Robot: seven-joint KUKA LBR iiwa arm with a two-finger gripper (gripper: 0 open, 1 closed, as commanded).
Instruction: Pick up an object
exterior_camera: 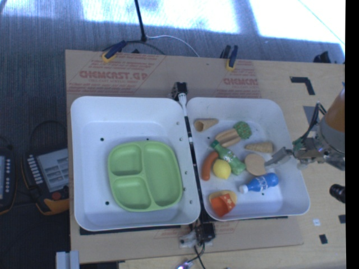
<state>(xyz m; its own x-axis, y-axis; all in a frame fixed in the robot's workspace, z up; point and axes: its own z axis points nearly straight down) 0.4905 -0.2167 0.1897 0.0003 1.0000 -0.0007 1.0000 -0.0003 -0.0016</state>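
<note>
- I see the gripper at the right edge of the right bin, low over the bin, reaching in from the right side.
- I cannot tell how wide it is open; it is too small and blurred, and I see nothing held in it.
- Its tip is just beside a round tan slice, but I cannot say if they touch.
- Near it lie a tan wedge and a blue and white bottle, the bottle closer to the front edge of the bin.
- In the middle of the right bin I see a yellow lemon, a red sausage, a green bottle and a broccoli piece.
- A cone lies near the back left corner and an orange and red item near the front left corner.
- The left bin carries a green divided plate toward its front right part.
- Both bins stand on a brown board, fixed with clamps at its back edge; around it is grey carpet with a patch of sunlight.
- A handheld controller lies on the floor left of the board.
- The arm comes from the right, with its orange band above the wrist, and the wrist is bent toward the bin.
</note>
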